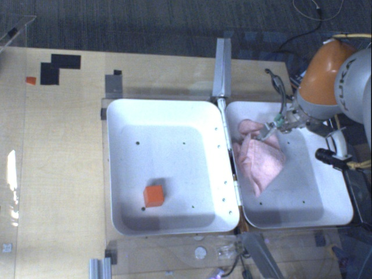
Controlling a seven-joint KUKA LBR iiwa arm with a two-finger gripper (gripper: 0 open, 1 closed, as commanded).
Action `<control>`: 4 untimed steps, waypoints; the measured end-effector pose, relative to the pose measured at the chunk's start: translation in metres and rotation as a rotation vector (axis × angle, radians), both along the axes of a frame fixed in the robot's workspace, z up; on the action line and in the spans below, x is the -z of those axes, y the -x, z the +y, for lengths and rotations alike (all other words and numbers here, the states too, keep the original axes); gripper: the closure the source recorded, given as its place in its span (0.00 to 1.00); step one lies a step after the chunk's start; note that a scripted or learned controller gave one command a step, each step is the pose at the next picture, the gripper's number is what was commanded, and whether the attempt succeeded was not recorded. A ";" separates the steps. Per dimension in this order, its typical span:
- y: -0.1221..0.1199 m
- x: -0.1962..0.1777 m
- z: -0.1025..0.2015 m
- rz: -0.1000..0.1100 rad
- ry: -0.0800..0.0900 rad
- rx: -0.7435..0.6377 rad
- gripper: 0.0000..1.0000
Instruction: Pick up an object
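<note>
We see the pincer point(273, 128) low over the right bin point(302, 211), at the end of the grey arm point(349, 89) with its orange band, which comes in from the right. Its tips sit on the upper right edge of the pink cloth point(258, 161) and appear to touch it, yet they are too small and blurred to judge, so we cannot tell whether they are wide, narrow or closed on the fabric. The cloth lies directly below and to the left of the pincer, in the left half of the right bin and close against the wall that bin shares with its neighbour. It is soft, crumpled fabric in a pale pink, bunched at the top and narrowing to a rough point at the bottom; its long axis runs from beside the pincer downward, tilted slightly. Well to the left of the pincer, in the left bin point(165, 112), a small orange block point(154, 196) with flat faces rests on the smooth white floor. Both bins are shallow with rounded corners.
</note>
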State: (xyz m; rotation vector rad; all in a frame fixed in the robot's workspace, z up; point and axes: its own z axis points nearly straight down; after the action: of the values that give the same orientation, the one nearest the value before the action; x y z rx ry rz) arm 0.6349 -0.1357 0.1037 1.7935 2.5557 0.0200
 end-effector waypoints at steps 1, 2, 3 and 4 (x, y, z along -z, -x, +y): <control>0.003 0.014 0.046 0.010 0.001 -0.054 0.00; 0.003 0.014 0.046 0.010 0.001 -0.054 0.00; 0.003 0.014 0.046 0.010 0.001 -0.054 0.00; 0.003 0.014 0.046 0.010 0.001 -0.054 0.00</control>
State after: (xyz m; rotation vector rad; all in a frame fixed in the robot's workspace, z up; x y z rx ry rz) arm 0.6316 -0.0895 0.0899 1.7285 2.6097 0.0112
